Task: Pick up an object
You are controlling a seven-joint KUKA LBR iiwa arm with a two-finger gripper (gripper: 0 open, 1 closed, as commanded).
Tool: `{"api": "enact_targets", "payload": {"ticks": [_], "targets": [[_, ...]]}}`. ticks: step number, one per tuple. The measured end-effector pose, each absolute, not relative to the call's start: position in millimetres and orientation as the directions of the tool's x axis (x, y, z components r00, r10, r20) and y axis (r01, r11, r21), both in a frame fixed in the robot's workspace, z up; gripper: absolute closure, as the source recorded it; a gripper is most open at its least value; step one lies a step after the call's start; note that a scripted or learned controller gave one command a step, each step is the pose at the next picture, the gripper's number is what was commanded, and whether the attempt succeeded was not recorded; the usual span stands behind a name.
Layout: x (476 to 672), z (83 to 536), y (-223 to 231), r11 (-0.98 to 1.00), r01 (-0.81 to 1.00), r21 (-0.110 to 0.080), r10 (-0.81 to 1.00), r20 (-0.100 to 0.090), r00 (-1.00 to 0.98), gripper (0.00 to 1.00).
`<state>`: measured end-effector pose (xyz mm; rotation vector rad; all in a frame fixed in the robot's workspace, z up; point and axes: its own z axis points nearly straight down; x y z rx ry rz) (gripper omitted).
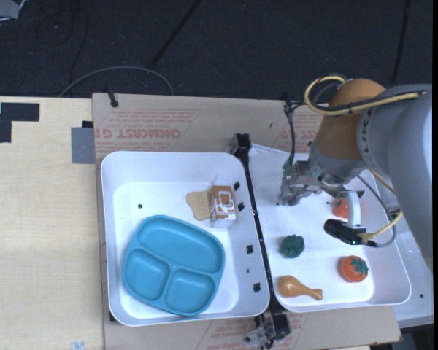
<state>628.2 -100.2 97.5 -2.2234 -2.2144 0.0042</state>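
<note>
subject: one arm at a bench with two white bins. reference landmark: the black rail (250, 217) running between the bins. sides below are as seen in the camera view.

arm: the grey arm (394, 137) reaches over the right bin (321, 265). the gripper (293, 192) is low over that bin's floor, a short way right of the rail's upper half. whether it is released or clenched cannot be told from this angle, and no grasp can be confirmed.

items right of the rail, all on the right bin's floor:
- green lump (292, 246), near the rail's middle, below the gripper and apart from it.
- tan drumstick (299, 288), near the rail's lower end, lying on its side.
- orange tomato (354, 268) with a green top, well right of the rail, level with the green lump.
- red-orange piece (339, 208), further right of the rail than the gripper, partly hidden by robot parts; its kind cannot be made out.

items left of the rail, in the left bin (124, 195):
- small box (222, 204), orange and white, just beside the rail's upper half.
- flat tan piece (198, 205), touching the box on the side away from the rail.
- blue divided plate (174, 265), further left of the rail's lower half, lying flat.

both bins sit on brown cardboard (168, 126) on the bench (36, 232).
</note>
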Motion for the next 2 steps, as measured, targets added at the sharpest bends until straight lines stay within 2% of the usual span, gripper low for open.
{"api": "enact_targets", "payload": {"ticks": [1,2], "targets": [[632.8,159,-97,0.001,1.0,0.003,1.0,0.0,-0.001,1.0],[632.8,211,-98,0.0,1.0,0.0,1.0,0.0,0.0,1.0]]}}
